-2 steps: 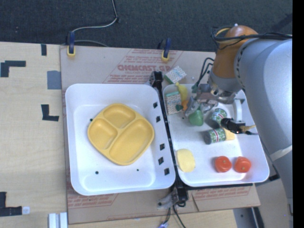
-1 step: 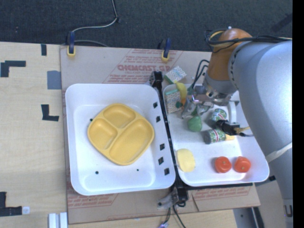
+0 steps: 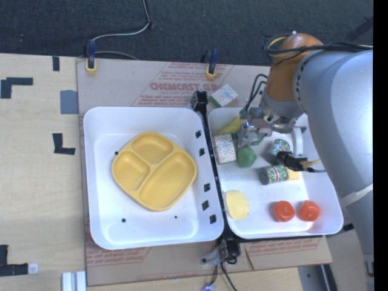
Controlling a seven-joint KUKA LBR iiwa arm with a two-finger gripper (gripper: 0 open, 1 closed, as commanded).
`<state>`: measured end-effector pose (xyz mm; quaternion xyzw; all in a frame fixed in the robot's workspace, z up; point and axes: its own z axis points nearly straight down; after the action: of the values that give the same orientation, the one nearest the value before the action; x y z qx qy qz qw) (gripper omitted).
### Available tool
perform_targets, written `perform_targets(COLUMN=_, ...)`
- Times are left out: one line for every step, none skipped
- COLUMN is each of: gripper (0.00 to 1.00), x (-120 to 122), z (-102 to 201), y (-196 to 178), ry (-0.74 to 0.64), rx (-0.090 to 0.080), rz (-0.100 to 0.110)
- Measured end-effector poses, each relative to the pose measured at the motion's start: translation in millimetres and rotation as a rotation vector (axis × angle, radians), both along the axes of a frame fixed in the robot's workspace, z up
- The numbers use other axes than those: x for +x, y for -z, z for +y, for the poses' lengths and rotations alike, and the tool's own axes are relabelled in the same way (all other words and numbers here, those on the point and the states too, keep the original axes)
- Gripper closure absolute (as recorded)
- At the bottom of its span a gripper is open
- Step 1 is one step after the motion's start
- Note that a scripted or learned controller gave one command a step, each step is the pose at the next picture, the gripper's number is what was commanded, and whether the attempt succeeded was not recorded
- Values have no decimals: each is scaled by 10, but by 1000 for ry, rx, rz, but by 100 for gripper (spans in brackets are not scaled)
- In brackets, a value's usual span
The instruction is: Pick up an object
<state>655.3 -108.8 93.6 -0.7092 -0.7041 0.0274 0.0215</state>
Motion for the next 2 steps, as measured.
perform_targets(gripper=0, x=-6, z=-78, y=-14, ry=3, rx=-14, rz=-1)
perform_targets(gripper=0, x=129, z=-726, y=78, ry=-7, rx=4, rz=-69)
